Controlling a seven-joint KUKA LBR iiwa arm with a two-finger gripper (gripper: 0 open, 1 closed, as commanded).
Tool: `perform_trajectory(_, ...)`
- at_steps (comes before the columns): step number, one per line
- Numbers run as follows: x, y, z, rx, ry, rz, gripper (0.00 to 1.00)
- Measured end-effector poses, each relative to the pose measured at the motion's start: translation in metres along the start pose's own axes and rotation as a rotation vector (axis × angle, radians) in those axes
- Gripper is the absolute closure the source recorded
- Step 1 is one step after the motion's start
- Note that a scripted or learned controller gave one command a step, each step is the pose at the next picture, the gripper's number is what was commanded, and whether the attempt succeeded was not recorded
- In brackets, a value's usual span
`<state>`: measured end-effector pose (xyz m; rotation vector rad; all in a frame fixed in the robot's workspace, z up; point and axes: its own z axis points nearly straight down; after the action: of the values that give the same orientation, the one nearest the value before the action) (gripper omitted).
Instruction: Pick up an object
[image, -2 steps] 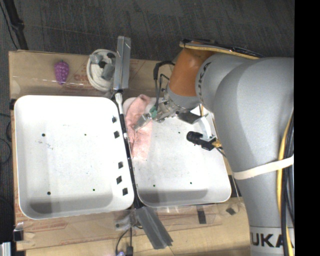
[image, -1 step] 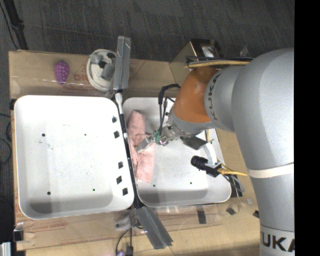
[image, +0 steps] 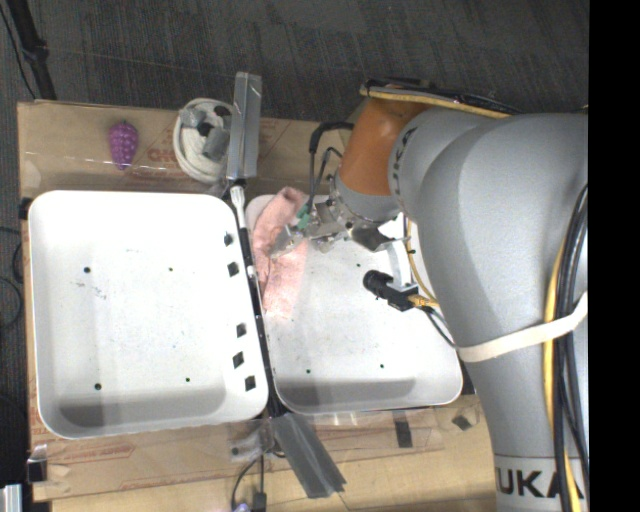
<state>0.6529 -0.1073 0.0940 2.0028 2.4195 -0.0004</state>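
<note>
— So where is the cloth (image: 278, 262)?
— In the right bin (image: 380, 375), by its left wall — long way running up and down.
— Has the gripper (image: 312, 222) got it?
— Can't tell. It sits at the top edge; soft cloth could slip, or snag the wall.

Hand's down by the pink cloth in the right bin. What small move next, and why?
Probably lower the hand slightly onto the pink cloth before closing. It sits at the cloth's upper edge near the right bin wall, and no cloth shows between its tips.
</note>
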Motion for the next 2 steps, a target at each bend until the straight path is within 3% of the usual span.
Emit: perform_trajectory(2,-0.0044,0.0046,-0.0004,-0.003,-0.001,-0.092,0.0)
